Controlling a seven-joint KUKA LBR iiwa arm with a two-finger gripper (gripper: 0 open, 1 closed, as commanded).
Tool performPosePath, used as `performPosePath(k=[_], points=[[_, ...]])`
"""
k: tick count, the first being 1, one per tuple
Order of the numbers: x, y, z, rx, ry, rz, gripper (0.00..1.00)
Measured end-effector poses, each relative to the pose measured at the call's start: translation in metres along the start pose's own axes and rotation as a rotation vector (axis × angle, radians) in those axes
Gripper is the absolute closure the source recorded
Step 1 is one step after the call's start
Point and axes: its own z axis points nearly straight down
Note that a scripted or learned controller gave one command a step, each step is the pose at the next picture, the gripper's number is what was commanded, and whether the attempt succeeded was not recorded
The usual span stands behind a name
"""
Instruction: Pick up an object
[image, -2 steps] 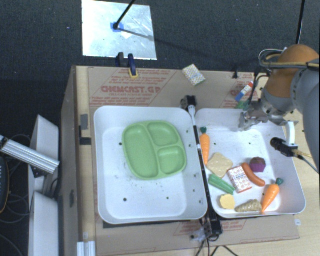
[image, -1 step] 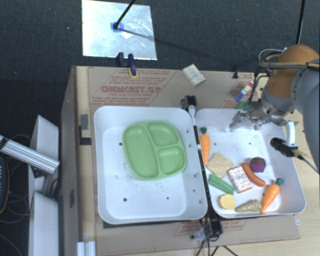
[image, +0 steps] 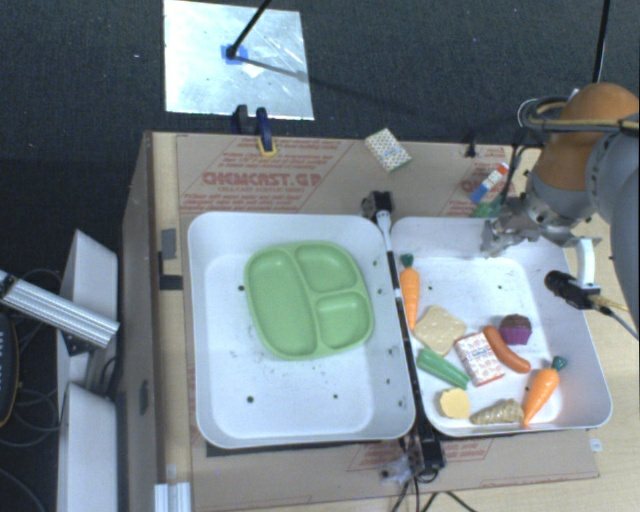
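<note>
Nine toy foods lie in right bin (image: 600, 385); none grasped. Claw (image: 500, 232) at far rim, aperture can't tell. Next: descend on carrot (image: 410, 287).

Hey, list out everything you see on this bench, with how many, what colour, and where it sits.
Bins: two, white, side by side on the bench.
Divided plate: one, green, in the left bin.
Carrots: two, orange; one at the right bin's left edge, one near its front right.
Bread slice: one, tan, middle of the right bin.
Green vegetable: one, in front of the bread.
Red-and-white packet: one, right bin centre.
Sausage: one, orange-red, beside the packet.
Purple item: one, behind the sausage.
Yellow piece: one, front of the right bin.
Beige lumpy item: one, front edge.
Arm: one, grey and orange, right rear.
End effector: one, over the right bin's rear edge.
</note>
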Motion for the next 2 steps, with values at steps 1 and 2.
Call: performPosePath(k=[1,2], points=[[0.0,0.0,0.0,0.0,0.0,0.0,0.0],[0.003,-0.003,0.023,0.007,0.002,0.004,0.0]])
